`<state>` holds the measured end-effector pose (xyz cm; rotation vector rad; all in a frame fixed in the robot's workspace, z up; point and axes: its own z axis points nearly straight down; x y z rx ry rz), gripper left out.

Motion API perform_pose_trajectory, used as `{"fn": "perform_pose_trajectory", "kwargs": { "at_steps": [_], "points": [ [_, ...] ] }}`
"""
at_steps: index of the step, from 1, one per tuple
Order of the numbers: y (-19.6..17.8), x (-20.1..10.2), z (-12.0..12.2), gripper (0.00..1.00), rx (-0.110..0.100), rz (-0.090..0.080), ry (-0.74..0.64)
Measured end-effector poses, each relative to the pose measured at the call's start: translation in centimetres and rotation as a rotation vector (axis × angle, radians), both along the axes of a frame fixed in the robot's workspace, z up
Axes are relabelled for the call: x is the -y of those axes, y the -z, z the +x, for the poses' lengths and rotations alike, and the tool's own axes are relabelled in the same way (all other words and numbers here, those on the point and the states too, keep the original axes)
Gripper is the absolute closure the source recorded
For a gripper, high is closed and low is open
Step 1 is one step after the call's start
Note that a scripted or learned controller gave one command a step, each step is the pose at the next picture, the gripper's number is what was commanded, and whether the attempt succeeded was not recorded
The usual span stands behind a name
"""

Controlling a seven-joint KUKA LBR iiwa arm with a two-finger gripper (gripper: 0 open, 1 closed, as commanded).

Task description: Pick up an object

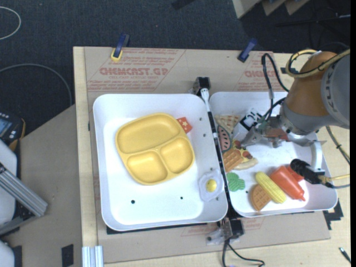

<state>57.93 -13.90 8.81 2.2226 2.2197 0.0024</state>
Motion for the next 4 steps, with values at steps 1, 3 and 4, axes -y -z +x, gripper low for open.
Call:
{"fn": "perform_pose_trajectory", "kwargs": {
  "at_steps": [1, 3, 4],
  "points": [
    [-1.2, -0.1, 0.2, 1.0, 0.009, -0.001, 0.0],
    [-13.1, -0.8, -0.4, 1.0, 0.007, -0.003, -0.003],
    [-13.7, -0.8, -0.3, 1.0, 0.003, -0.002, -0.003]
  ]
}}
